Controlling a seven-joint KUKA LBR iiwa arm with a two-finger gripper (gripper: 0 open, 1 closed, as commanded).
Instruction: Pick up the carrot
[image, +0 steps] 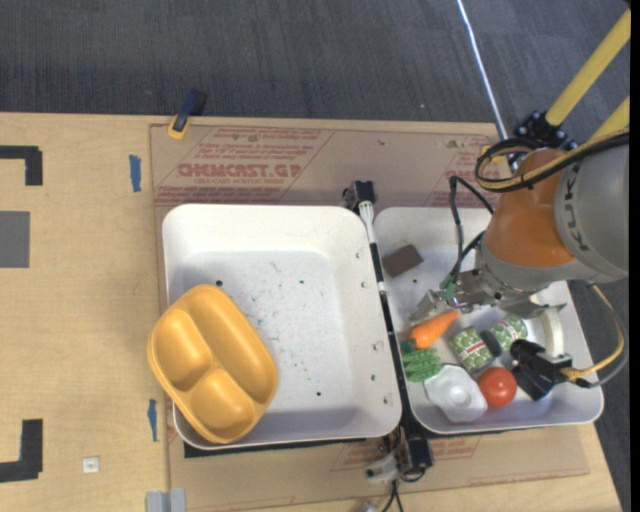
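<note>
- My claw (447, 296) hangs low in the right bin (590, 405); whether it is spread or pressed together, I cannot tell.
- The carrot (434, 329) lies just below the tip and slightly left, seemingly not gripped.
- Green leafy pieces (420, 362) sit past it, a red tomato (496, 386) and white bottle (456, 392) farther down-right.
- I judge this the approach step: next comes a short descent centred on the carrot, then closing.
</note>
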